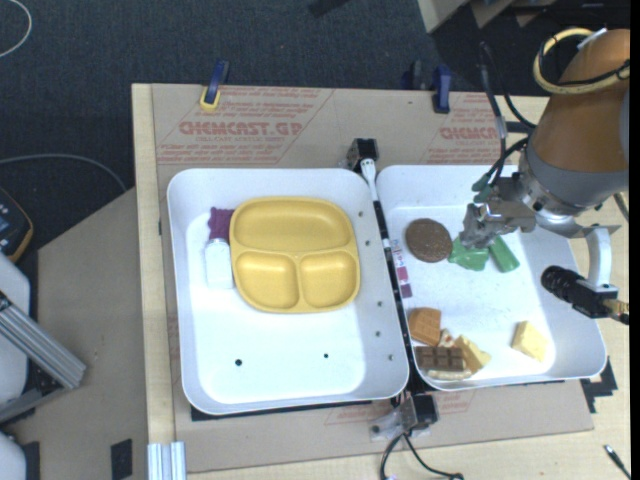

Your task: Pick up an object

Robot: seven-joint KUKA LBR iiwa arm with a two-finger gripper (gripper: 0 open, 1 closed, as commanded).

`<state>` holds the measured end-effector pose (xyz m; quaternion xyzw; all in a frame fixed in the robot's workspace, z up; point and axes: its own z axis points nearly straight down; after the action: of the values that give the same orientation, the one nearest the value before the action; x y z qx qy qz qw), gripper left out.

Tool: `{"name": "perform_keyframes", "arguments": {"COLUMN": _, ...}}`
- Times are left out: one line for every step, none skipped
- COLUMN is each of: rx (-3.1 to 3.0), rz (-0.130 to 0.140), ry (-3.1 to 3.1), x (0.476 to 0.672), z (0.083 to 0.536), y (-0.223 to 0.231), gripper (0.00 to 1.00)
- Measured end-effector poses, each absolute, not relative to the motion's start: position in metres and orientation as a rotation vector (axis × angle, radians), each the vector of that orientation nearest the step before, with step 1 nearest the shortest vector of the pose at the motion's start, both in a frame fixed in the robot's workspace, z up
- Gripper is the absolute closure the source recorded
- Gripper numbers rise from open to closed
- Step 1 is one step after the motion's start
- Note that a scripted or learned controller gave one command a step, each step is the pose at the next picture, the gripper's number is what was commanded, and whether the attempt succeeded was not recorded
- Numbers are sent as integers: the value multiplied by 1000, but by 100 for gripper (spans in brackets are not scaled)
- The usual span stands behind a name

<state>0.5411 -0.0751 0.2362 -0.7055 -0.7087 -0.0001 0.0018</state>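
Observation:
My gripper [481, 226] hangs over the upper middle of the right bin [570, 368], coming in from the right on the grey and orange arm [580, 118]. Directly below and partly under it lie green toy pieces [472, 258], with one green piece [504, 256] just to the right. A round brown cookie [429, 239] rests to the gripper's left. Nearer the front edge sit an orange-brown toast piece [425, 324], a brown and tan stack of food pieces [450, 357], and a yellow cheese wedge [531, 340].
The left bin [280, 368] holds a yellow divided plate [295, 253], with a purple item [220, 223] and a white bottle [217, 264] at its left side. A black cylinder [572, 288] juts from the arm over the right bin's right side.

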Motion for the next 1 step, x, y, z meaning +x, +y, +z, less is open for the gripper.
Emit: {"name": "perform_keyframes", "arguments": {"rx": -2214, "rz": 3, "ry": -2221, "x": 515, "z": 217, "y": -40, "gripper": 100}}
